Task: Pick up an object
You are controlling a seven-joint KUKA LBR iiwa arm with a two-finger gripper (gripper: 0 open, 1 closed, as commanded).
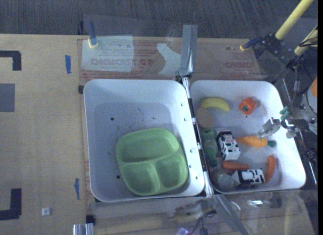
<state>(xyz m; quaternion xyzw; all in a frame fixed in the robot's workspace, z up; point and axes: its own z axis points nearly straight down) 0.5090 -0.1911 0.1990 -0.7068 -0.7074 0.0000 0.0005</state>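
Dark carpet ran along the top, and below it lay a tan table (40,143) marked with black corner brackets and bits of blue tape. Behind the bins lay a flat brown cardboard sheet (151,57) under clear plastic, its red print reading backwards and too faint to make out. On the left stood the left bin (96,97), a shallow white tub with rounded corners and a scuffed grey floor; most of that floor lay bare toward the back and left, while a pale green three-compartment tray (151,160) of smooth plastic sat near the front right corner. A strip of metal with small bolts joined the two tubs. Crowded by contrast was the right bin (227,86): a curved yellow banana (215,104) near the back, a small orange pepper-shaped toy with a green stem (247,105) beside it, a black-and-white boxy toy (228,145) toward the middle, an orange carrot (252,141) just right of it, a second black-and-white toy (251,176) at the front, a reddish sausage shape (234,166) between them, and another orange-red piece (271,167) by the right wall. Above the carrot's right end, near the tub's right wall, hung the hand (271,128), a grey metal piece; whether it was clenched or released could not be told, and nothing was seen between its parts.
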